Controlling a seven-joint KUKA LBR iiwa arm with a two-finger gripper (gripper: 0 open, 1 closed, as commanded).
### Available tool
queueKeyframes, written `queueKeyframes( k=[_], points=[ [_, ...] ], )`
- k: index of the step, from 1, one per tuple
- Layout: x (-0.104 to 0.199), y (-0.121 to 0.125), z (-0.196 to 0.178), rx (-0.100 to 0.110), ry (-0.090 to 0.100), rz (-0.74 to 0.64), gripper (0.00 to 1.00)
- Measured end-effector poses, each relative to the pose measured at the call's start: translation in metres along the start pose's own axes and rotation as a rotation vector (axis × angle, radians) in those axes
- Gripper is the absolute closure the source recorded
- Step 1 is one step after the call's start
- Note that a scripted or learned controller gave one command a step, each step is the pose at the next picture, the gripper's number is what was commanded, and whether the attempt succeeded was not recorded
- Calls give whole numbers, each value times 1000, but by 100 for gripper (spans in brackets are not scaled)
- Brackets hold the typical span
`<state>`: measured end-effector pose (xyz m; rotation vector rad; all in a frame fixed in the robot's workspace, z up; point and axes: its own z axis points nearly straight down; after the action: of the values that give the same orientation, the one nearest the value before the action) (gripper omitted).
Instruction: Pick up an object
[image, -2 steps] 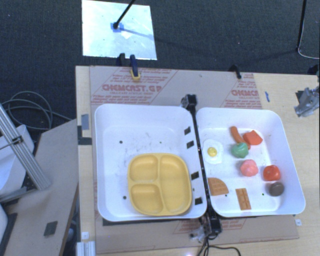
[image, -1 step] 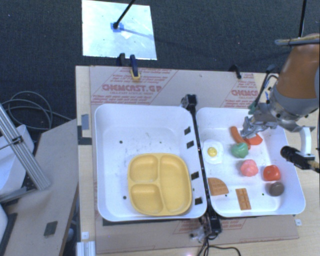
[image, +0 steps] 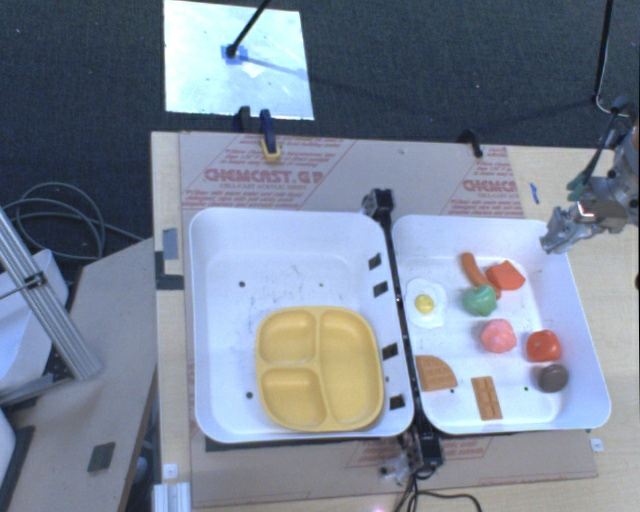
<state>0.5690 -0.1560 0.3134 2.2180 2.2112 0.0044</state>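
The right bin (image: 590, 395) holds several toy foods. Among them are a fried egg (image: 427, 303), an orange sausage (image: 470, 268), an orange-red wedge (image: 506, 276) and a green piece (image: 480, 299). A pink piece (image: 498, 336), a red tomato (image: 543, 346) and a brown ball (image: 552, 377) lie toward the bin's right side. A bread slice (image: 435, 373) and a brown bar (image: 486, 397) lie along its front. My gripper (image: 562, 235) hangs at the far right corner of this bin, up and to the right of the orange-red wedge, apart from every item.
The left bin (image: 220, 300) bears a yellow divided plate (image: 320, 366) at its front. A black divider with clips (image: 385, 290) runs between the bins. A shiny metal sheet (image: 238, 60) lies beyond the bench. A cable (image: 603, 60) hangs at the upper right.
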Motion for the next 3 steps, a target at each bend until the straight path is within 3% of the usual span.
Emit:
queueKeyframes(
  k=[1, 2, 3],
  points=[
    [79, -20, 63, 13, 8, -13, 100],
    [17, -20, 65, 6, 2, 1, 100],
    [21, -20, 65, 6, 4, -5, 0]
  ],
)
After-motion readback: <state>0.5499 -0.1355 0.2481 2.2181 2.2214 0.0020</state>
